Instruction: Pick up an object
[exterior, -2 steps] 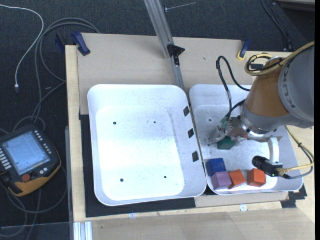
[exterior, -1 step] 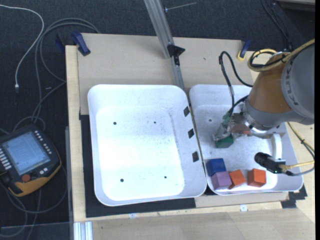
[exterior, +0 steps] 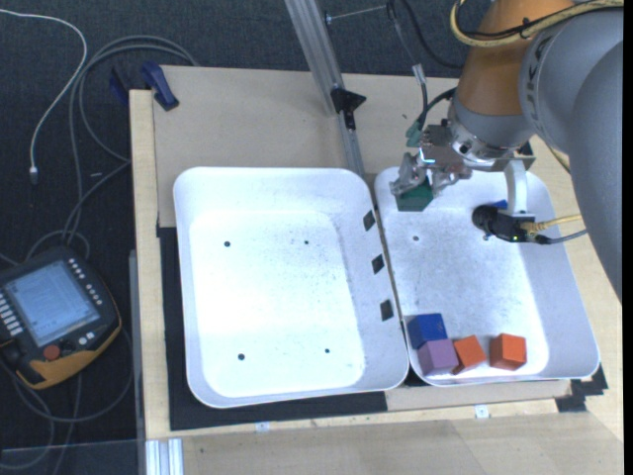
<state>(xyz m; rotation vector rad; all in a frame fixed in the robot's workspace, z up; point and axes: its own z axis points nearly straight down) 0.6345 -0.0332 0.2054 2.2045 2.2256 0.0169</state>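
No brand, label or legible writing is seen anywhere on the counter (exterior: pixel 247 117) or on the arm (exterior: pixel 554 57). The tool (exterior: pixel 420 181) is seen above the far left corner of the right bin (exterior: pixel 554 295), clenched on a green block (exterior: pixel 415 198), which is gripped between its fingers and is held just beside the bin's far rim. Along the near edge of the same bin, four more blocks are lined up: a blue block (exterior: pixel 427 328), with a purple block (exterior: pixel 437 356) touching it in front, an orange block (exterior: pixel 469 352) just beside that, and a red-orange block (exterior: pixel 507 350) to the right. These are set well apart from the tool, and the speckled middle of the bin lies between them. A black part with a yellow cable (exterior: pixel 506 223) is seen over the right bin, near the tool. The left bin (exterior: pixel 198 196) is placed beside the right one, their rims touching where black clips (exterior: pixel 377 263) are fixed. A handheld pendant (exterior: pixel 49 315) is left off the counter on the dark floor, at the view's left.
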